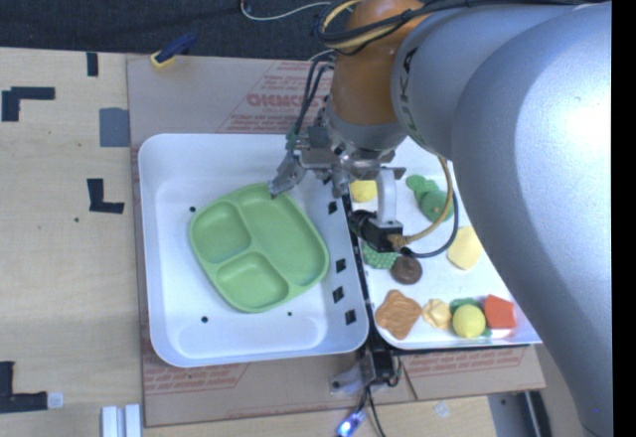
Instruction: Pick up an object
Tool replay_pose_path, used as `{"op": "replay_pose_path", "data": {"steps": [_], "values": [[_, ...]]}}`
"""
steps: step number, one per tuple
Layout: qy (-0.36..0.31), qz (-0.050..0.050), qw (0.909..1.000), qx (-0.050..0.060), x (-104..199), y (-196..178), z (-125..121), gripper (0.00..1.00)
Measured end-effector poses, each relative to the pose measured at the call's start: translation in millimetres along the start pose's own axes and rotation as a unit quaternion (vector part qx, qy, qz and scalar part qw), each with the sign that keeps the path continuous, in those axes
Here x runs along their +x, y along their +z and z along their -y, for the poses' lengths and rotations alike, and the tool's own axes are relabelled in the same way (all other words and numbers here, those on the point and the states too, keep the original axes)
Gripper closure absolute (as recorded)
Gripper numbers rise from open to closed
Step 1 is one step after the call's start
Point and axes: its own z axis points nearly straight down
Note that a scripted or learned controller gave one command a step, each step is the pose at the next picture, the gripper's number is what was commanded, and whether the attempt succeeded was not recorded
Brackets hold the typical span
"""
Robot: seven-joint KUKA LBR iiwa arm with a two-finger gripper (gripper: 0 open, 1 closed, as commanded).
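Note:
A green divided plate point(258, 246) lies in the left white bin point(159, 226). My gripper point(314, 183) hangs over the plate's far right corner, close to the wall between the two bins. Its fingers are spread: one dark fingertip point(283, 178) sits just above the plate's far rim, the other stands by the dividing wall. Nothing shows between them. The right bin point(467, 344) holds several small items, partly hidden by the arm.
In the right bin lie a yellow piece point(363, 191), a green piece point(429, 195), a pale yellow piece point(464, 248), a brown round item point(405, 269), a tan cookie shape point(397, 314), a yellow-green ball point(468, 320) and a red block point(499, 311).

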Motion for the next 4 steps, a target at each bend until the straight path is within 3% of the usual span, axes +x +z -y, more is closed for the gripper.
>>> {"op": "replay_pose_path", "data": {"steps": [1, 2, 3, 4], "values": [[0.003, 0.001, 1.0000, -0.007, 2, -234, 12, 0.00], [0.001, 0.001, 1.0000, 0.002, 55, -212, 59, 0.00], [0.000, 0.004, 0.9999, 0.011, 119, -51, 116, 0.00], [0.003, 0.004, 1.0000, 0.006, 116, -66, 110, 1.00]]}}
